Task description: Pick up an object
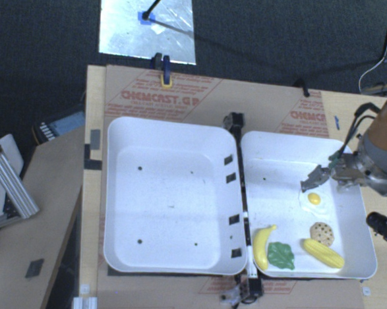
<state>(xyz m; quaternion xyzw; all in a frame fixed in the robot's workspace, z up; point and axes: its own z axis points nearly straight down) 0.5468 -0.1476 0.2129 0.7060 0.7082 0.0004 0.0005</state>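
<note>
The right bin (pixel 273 153) holds a fried egg (pixel 314 200), a cookie (pixel 321 233), a corn cob (pixel 323 253), a banana (pixel 262 246) and a green leaf (pixel 281 255). My gripper (pixel 312 181) reaches in from the right and hangs just above and left of the fried egg. Nothing shows between its fingers. The toys lie along the bin's near half, the banana against the divider side.
The left bin (pixel 171 195) sits beside the right one, with clips along the shared divider (pixel 238 200). A silver sheet (pixel 148 20) lies beyond the bench. The arm body (pixel 386 144) stands over the right bin's right rim.
</note>
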